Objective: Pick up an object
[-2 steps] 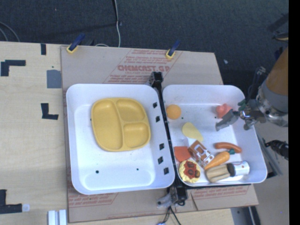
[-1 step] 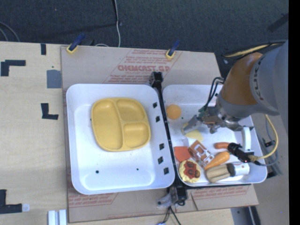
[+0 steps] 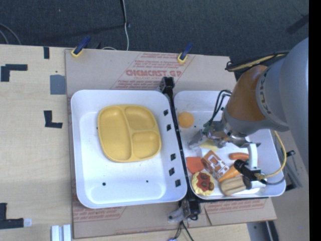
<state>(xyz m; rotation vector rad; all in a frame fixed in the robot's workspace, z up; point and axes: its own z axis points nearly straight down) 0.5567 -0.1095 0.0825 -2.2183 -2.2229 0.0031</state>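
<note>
My gripper (image 3: 203, 137) is low inside the right bin (image 3: 200, 98), near its middle. Just up and left of it lies a small orange ball (image 3: 186, 119). Below it sit several toy foods: a red-orange piece (image 3: 193, 163), a small printed box (image 3: 213, 162), a round pizza piece (image 3: 203, 183), a carrot (image 3: 230, 173), a bread roll (image 3: 233, 186) and a red sausage (image 3: 239, 156). A pale yellow piece (image 3: 210, 147) lies right under the gripper. I see nothing held by it.
The left bin (image 3: 80, 134) holds a yellow divided plate (image 3: 129, 132). A black divider (image 3: 173, 134) runs between the two bins. The arm's orange band (image 3: 246, 97) and grey body cover the right bin's far right side. Cables hang near the bin's right edge.
</note>
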